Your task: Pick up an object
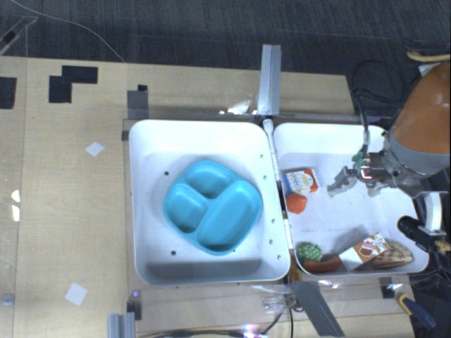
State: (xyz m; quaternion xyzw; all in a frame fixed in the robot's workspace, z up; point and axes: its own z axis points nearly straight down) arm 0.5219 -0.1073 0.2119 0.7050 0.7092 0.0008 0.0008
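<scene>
My arm reaches in from the right, its orange band (426,111) at the edge of the view, and my pincer (343,182) hangs over the right bin (324,136), in its middle part. Nothing sits between its fingers; whether they stand wide or narrow I cannot tell from this slant.

The things I could pick up all lie in that right bin. Just left of my pincer, near the wall shared with the other bin, lies a small white packet with an orange print (301,182). Touching its lower edge is a little red round thing (297,203), like a tomato. My pincer is apart from both.

Along the near wall of the same bin sits a green, knobbly piece like broccoli (308,251), with a reddish-brown piece (326,263) just beside it. Further right lie a small orange and white carton (371,247) and a brown, bread-like item (394,257), touching each other.

The left bin (151,189) holds a blue divided plate (212,205), lying flat near its middle. Both bins rest side by side on the wooden desk (63,210).
</scene>
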